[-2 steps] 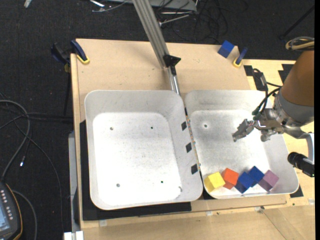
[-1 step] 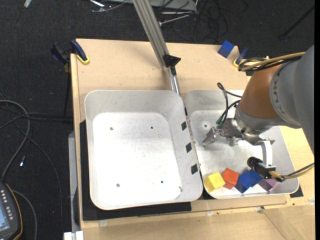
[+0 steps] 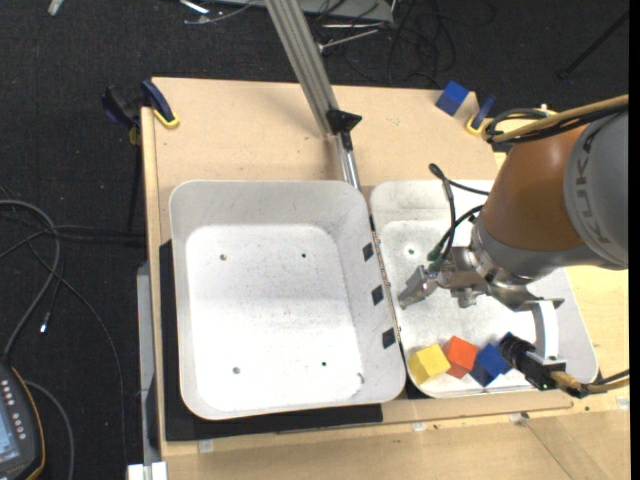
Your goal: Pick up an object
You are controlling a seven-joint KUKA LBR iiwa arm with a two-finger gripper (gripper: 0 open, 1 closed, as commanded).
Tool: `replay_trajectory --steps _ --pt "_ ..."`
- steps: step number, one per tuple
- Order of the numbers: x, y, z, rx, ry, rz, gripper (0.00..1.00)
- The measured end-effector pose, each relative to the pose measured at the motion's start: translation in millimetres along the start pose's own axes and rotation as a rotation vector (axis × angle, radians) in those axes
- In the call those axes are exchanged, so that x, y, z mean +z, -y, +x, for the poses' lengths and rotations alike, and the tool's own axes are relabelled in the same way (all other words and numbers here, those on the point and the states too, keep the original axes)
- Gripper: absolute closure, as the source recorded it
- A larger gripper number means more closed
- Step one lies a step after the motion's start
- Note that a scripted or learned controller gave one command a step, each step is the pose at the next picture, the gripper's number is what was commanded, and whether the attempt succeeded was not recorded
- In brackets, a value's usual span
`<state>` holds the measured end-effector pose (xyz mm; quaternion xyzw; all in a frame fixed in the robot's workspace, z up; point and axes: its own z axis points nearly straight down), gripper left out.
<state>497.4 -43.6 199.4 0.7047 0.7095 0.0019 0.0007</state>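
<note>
Three small blocks lie together at the near edge of the right bin [image 3: 400, 203]: a yellow block [image 3: 429, 363], an orange block [image 3: 461, 355] and a blue block [image 3: 490, 365]. My gripper [image 3: 414, 289] hangs low over the left part of that bin's floor, up and to the left of the yellow block and apart from all three. Nothing shows in its grasp. The grey and orange arm [image 3: 545, 208] covers the bin's right side.
The left bin [image 3: 190, 268] lies beside the right one, the two rims meeting at the middle. A metal pole [image 3: 310, 63] slants down to the bins' far edge. Another blue block [image 3: 453, 96] rests on the bench's far right, near a clamp [image 3: 483, 116].
</note>
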Motion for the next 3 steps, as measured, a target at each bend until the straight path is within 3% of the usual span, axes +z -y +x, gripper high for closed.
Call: replay_trajectory --steps 1,3 --pt "5 8 43 -0.001 -0.001 0.006 0.0" --pt "5 8 92 0.001 0.001 0.004 0.0"
